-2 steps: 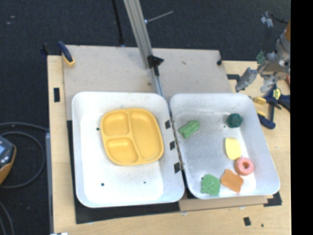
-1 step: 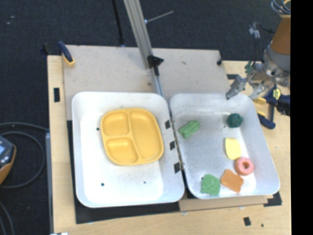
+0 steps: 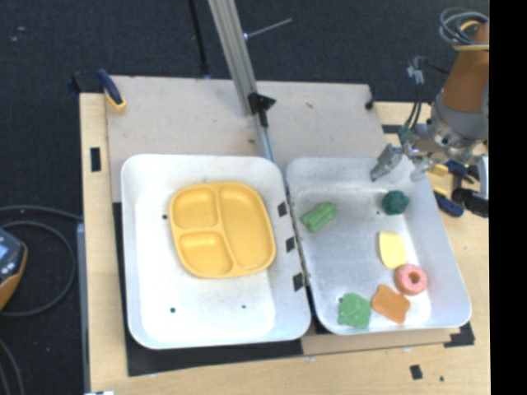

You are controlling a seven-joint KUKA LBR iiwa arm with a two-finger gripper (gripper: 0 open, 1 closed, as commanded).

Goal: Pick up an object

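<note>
We noted the dark green ball [image 3: 396,202] as the likeliest pick: it lay just below the claw [image 3: 401,164] and slightly toward the bin's middle, near but not touching, with nothing between. Being round, it offered no long axis to align to. Claw fingers appeared spread, holding nothing, hovering over the right bin's [image 3: 329,175] far edge. Farther below sat the yellow block [image 3: 393,248] and pink ring [image 3: 411,279]; the green pickle [image 3: 318,216] lay well off to the claw's left.
</note>
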